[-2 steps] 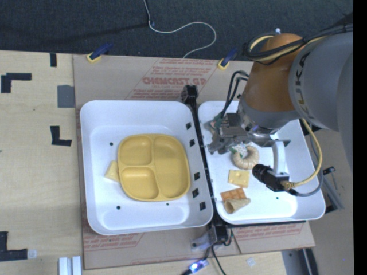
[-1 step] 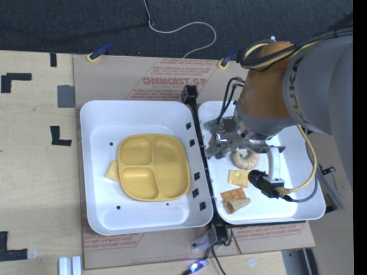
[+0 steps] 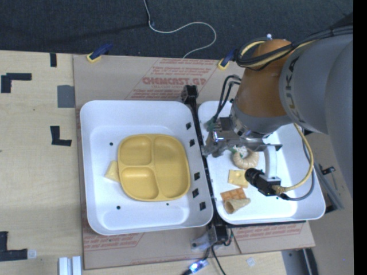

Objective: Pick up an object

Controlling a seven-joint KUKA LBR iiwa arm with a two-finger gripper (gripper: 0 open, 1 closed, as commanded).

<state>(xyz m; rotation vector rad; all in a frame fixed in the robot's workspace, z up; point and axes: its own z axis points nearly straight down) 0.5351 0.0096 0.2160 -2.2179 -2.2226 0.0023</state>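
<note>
My gripper [image 3: 219, 144] hangs low over the left part of the right bin [image 3: 298, 211], close to the divider between the bins. Beside it, toward the right, a pale beige ring-shaped pastry [image 3: 246, 159] lies partly under the wrist. A small yellow cheese-like square [image 3: 236, 177] rests just in front of the pastry. Nearer the front wall a tan waffle-textured piece [image 3: 235, 199] lies flat. The grey arm with its orange band [image 3: 264, 85] covers the back of this bin.
The left bin [image 3: 97, 125] holds a yellow divided plate [image 3: 153, 167] with a pale yellow wedge [image 3: 111, 171] poking out at its left. A black connector and yellow cable [image 3: 264, 183] hang from the wrist over the right bin. Cardboard lies beneath both bins.
</note>
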